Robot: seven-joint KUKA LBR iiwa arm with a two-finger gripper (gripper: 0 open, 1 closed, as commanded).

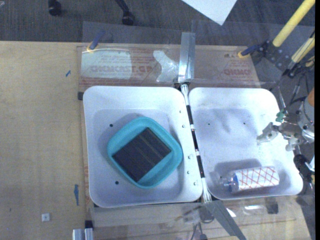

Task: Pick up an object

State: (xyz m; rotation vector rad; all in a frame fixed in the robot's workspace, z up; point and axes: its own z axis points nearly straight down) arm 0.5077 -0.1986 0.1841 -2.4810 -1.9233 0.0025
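Camera view: gripper (272, 132), state unclear, hovers above light, slippery-looking tube (251, 179); grasp across its middle

Just the one fixed camera up above the bench (35, 134), looking down at a slant, so the far edge sits toward the top of the frame and a strip of dark floor with chair casters (55, 8) shows beyond it. Far enough back to fit both white bins whole, left bin (95, 101) center-left and right bin (265, 101) center-right. Arm hardware (295, 131) poking in from the right edge.
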